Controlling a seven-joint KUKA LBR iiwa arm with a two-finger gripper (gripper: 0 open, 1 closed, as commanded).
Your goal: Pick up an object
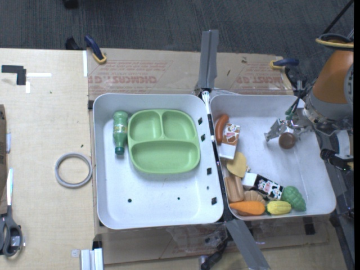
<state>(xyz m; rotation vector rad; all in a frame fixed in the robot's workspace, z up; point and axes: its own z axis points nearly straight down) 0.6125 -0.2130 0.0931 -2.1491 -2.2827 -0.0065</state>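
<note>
While the arm [333,80] is reached in from the right, the gripper [279,131] is seen low over the right bin [315,176], near that bin's far right part. Whether the gripper is spread or pressed together cannot be told. A brown ball [287,141] is seen just beside the gripper, on its near side, on the bin floor; contact between the two cannot be judged. Along the left wall of the right bin, a sausage [221,126] and a small carton [230,137] are placed side by side, with a yellow chip [237,165] just in front of them. At the near edge of the same bin are gathered a bread piece [234,188], a carrot [247,207], a lemon [279,207], a green vegetable [295,198] and a black-and-white box [265,185], packed close together. In the left bin [152,207], a green divided plate [163,140] is laid toward the far side, and a green bottle [120,131] is laid just beside the plate's left rim. On the bench [45,139], near its left edge, a tape ring [73,169] and scissors [10,229] are placed, well apart from both bins.
</note>
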